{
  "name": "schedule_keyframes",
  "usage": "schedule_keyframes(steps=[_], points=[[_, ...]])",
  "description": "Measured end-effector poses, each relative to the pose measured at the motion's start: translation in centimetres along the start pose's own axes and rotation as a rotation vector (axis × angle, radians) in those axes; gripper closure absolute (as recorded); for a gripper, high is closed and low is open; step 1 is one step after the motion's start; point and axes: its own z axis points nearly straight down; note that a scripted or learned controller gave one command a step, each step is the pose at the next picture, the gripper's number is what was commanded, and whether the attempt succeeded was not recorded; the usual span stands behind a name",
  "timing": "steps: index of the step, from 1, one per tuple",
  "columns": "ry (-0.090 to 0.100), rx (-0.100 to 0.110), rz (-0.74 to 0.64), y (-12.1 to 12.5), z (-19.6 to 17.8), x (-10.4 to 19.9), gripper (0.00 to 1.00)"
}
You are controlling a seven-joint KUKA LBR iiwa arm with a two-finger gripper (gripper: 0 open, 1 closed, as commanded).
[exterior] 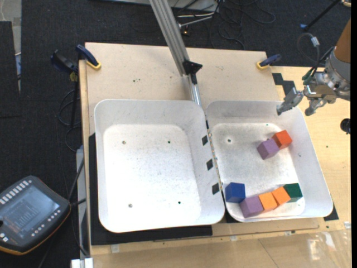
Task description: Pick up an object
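Six blocks in right bin; orange block nearest tool, hovering open and empty above bin's far corner. Approach step; next, descend onto block

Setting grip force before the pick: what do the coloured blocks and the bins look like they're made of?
The purple block, orange block and blue block look like painted wood or dense foam: matte, solid colour, crisp edges, no glare. I can't tell which. The right bin and left bin look like moulded white plastic: thin rounded rims, smooth faintly glossy walls, scuffed and speckled floors.
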Motion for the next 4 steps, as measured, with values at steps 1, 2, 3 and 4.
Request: schedule_keyframes(steps=[1, 2, 3, 4], points=[[-0.002, -0.004, -0.002, 0.1, -0.3, 0.0, 0.0], [-0.001, 0.0, 0.003, -0.3, 4.2, -0.5, 0.0], [0.0, 0.002, 0.002, -0.4, 10.7, -0.2, 0.0], [-0.009, -0.026, 0.002, 0.2, 12.9, -0.4, 0.0]])
